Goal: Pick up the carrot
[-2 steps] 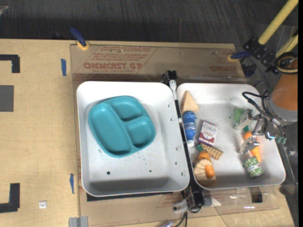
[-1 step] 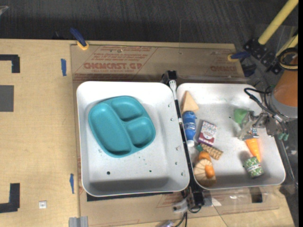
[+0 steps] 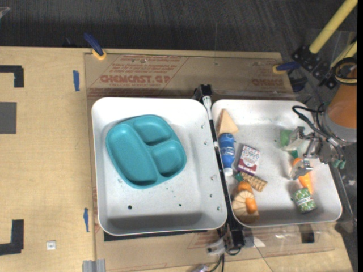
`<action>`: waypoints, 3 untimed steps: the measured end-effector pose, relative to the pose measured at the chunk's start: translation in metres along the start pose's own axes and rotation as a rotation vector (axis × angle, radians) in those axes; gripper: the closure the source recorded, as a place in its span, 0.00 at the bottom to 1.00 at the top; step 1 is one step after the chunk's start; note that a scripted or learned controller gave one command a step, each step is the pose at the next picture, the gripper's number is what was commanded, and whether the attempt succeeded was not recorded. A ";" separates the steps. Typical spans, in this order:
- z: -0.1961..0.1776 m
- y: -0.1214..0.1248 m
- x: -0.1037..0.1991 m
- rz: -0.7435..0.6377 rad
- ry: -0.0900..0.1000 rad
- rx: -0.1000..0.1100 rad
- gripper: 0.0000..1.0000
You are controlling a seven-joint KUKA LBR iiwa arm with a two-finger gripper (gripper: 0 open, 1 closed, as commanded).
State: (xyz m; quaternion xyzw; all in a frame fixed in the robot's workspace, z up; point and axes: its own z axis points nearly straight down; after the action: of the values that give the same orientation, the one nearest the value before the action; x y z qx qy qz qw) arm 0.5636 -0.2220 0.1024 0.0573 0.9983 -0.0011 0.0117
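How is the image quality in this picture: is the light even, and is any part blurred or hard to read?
Camera view: light is soft and even, shadows faint; the teal tray is sharp; the gripper and the carrot beneath it look small and smeared; the floor above is dark.

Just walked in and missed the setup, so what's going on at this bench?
The robot arm reaches in from the right, its gripper down over the right bin, right at an orange carrot near the bin's right side. Whether it has gripped it is unclear. A teal divided plate sits in the left bin.
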 end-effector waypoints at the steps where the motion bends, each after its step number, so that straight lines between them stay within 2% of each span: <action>1: 0.013 -0.002 0.011 0.016 0.011 -0.002 0.00; 2: -0.001 -0.001 0.007 0.014 -0.002 0.001 1.00; 3: 0.000 -0.001 0.007 0.014 0.000 0.000 0.00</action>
State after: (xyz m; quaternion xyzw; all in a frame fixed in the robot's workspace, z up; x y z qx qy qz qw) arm 0.5565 -0.2219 0.1023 0.0643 0.9979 -0.0012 0.0117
